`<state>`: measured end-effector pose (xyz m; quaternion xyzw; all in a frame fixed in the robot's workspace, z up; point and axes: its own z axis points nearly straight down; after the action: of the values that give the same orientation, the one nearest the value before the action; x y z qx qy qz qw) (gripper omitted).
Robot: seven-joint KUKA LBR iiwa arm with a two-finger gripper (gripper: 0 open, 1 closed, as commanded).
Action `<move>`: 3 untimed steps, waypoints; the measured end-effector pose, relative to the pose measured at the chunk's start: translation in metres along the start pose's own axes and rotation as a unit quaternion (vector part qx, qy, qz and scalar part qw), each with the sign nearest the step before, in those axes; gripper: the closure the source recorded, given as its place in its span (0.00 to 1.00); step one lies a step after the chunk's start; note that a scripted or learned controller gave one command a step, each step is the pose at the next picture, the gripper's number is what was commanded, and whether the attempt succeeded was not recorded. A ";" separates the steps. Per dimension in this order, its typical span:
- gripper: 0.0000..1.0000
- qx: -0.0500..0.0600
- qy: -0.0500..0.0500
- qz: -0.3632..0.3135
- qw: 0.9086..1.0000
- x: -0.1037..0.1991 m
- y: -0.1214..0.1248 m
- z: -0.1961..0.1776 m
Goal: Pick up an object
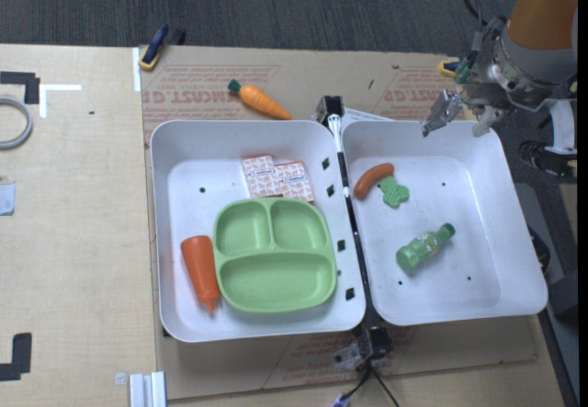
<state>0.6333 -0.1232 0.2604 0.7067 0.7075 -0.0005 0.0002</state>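
Observation:
My gripper [459,119] hangs over the back rim of the right bin [514,212], at its far right corner. Its fingers are spread open and nothing is between them. In that bin lie a reddish-orange sausage [373,178], a small green toy piece [395,194] touching the sausage's right end, and a green bottle [424,247] on its side nearer the front. All three lie well below and to the left of the gripper.
The left bin [170,212] holds a green divided plate [274,255], an orange carrot [200,272] and a pink-and-white packet [274,177]. Another carrot [260,100] lies on the cardboard behind the bins. A blue-and-yellow clamp [153,47] sits at the cardboard's back left corner.

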 end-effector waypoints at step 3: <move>0.00 0.000 0.000 0.033 0.999 0.114 -0.034 0.068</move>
<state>0.5992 -0.0091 0.1924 0.7297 0.6837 -0.0005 -0.0003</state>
